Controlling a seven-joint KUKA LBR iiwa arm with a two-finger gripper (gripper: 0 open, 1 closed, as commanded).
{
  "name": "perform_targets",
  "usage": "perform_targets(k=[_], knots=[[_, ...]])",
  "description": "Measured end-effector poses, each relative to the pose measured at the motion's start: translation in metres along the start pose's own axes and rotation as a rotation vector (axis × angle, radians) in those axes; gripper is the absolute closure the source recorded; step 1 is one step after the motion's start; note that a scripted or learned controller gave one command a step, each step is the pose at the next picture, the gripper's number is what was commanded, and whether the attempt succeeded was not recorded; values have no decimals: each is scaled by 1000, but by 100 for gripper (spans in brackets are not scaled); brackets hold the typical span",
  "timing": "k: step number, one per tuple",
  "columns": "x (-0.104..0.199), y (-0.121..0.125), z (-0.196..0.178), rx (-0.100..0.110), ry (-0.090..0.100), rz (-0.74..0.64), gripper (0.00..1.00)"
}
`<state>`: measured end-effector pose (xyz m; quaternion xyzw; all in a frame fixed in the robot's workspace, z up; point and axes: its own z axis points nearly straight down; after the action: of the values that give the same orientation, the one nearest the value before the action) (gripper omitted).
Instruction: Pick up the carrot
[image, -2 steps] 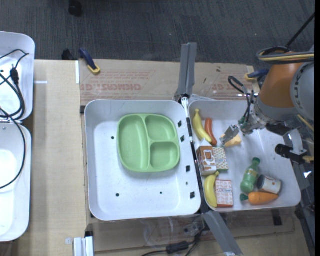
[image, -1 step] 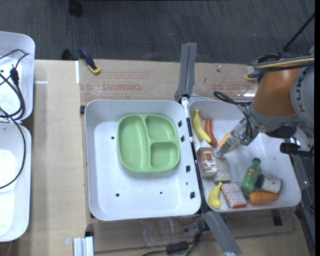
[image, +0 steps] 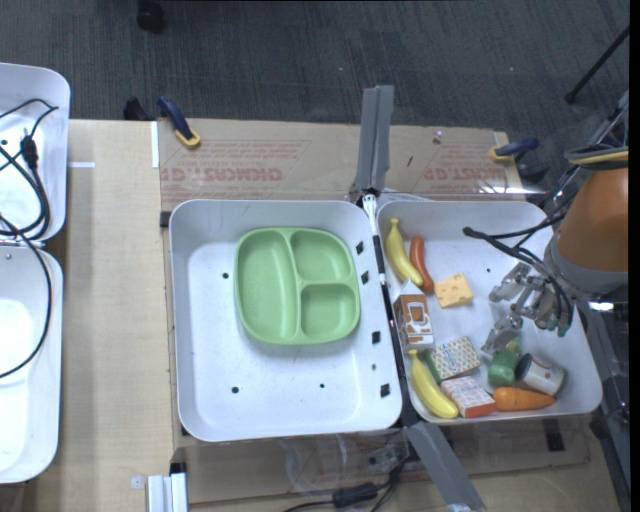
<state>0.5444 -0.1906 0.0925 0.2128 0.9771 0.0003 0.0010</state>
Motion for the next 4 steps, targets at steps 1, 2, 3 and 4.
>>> perform_targets(k=[1, 2, 3, 4], knots=[[68, -9, -69, -1, 0, -342, 0], [41, -53, -5, 0, -23, -381, 0], [43, -53, -18, -1, -2, -152, 0], [46, -38, -8, 2, -28, -501, 0]])
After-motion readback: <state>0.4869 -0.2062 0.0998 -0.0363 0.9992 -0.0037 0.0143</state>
